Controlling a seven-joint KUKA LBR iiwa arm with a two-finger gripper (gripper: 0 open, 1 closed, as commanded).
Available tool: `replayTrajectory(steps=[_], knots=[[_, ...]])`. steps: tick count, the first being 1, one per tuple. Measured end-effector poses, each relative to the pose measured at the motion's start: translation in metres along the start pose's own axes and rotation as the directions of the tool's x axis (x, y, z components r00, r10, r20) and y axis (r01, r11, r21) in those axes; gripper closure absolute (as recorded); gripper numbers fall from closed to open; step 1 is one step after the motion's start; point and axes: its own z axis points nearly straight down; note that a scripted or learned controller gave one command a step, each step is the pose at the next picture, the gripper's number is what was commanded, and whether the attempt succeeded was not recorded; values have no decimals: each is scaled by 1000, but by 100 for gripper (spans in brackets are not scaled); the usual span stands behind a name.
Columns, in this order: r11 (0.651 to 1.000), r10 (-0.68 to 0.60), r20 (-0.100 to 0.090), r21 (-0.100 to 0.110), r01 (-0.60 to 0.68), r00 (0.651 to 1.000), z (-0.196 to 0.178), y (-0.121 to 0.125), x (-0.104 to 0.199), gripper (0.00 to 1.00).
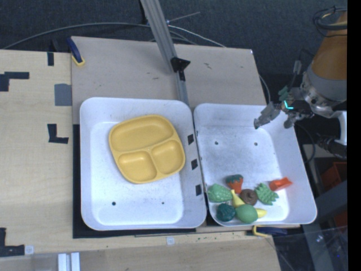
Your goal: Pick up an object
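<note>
The jaws cannot be judged, as the gripper [274, 116] is being held over the right bin's [237, 151] far edge, while the toy foods [242, 197] are being kept clustered at its near edge.

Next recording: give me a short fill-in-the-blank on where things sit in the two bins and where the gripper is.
1. The yellow divided tray lies in the ____ bin as the camera sees it.
2. The toy foods are clustered at the ____ end of the right bin.
3. The tray has ____ compartments.
4. The gripper hovers by the right bin's far ____ corner.

Missing words: left; near; three; right
</note>
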Motion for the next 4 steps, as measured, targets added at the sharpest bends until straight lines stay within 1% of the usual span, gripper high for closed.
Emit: replayTrajectory(steps=[1, 2, 3, 4], knots=[[1000, 2, 1, 6, -2, 1000, 51, -5, -9, 0], [1000, 1, 0, 6, -1, 1000, 113, -2, -2, 0], [1000, 1, 3, -1, -1, 1000, 174, 3, -3, 0], [1000, 0, 0, 1, 0, 1000, 163, 3, -2, 100]])
